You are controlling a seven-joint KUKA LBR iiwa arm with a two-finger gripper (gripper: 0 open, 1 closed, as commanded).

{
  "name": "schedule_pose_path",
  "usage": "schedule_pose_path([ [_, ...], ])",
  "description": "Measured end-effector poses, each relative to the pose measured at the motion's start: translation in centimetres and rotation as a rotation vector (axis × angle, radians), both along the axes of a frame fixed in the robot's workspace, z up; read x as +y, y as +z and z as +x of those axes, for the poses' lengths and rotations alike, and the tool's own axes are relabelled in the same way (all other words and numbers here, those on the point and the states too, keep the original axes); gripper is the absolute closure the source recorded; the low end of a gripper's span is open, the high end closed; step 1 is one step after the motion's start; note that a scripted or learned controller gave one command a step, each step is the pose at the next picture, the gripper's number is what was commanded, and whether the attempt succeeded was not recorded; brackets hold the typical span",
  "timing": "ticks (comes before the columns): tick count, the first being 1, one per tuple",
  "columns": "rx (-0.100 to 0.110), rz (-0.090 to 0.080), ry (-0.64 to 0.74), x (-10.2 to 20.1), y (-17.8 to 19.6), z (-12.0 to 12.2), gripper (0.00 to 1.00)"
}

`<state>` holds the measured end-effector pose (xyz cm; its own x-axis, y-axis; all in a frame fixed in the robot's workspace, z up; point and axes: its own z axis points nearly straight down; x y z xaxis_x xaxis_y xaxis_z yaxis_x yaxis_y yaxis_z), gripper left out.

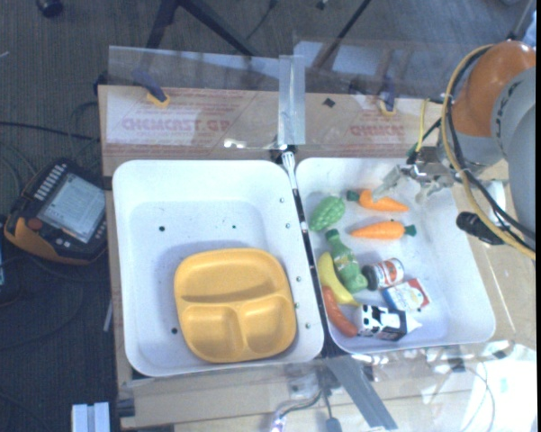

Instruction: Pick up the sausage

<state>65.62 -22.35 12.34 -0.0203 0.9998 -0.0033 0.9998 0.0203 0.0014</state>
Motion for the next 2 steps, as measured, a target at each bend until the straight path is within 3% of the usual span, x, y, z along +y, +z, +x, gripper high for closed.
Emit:
schedule_pose_path([
  [1,-0.013,-0.002,0.037,-0.06,-3.15,-6.12,0.00],
  [2,-0.017,-0.005,0.035,-0.15,-2.16,-6.00,1.00],
])
